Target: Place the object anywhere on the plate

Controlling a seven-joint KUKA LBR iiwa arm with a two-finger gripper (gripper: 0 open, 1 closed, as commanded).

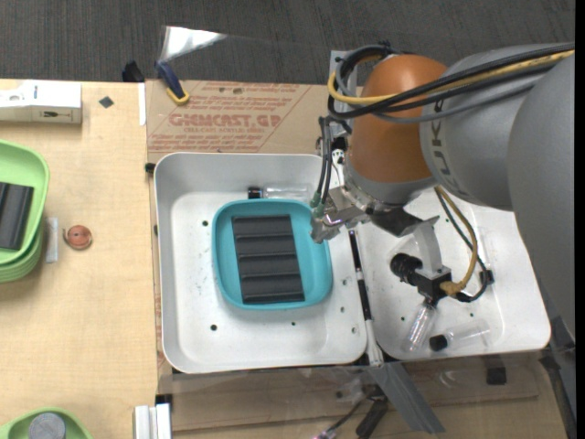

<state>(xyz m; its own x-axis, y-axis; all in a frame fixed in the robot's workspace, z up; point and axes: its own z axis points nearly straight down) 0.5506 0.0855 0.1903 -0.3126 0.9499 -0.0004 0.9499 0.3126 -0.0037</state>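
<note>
Camera view had my claw (322, 219) at the teal plate (315, 277)'s right rim; I couldn't tell its state. A dark ribbed block (267, 259) lay flat on that plate; it looked stiff, light, best pinched across its narrow sides.

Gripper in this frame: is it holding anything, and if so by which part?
Cannot be told. The gripper sits at the plate's right rim, largely hidden under the wrist, and no object is visible in it. The dark ridged block lies on the plate.
</note>
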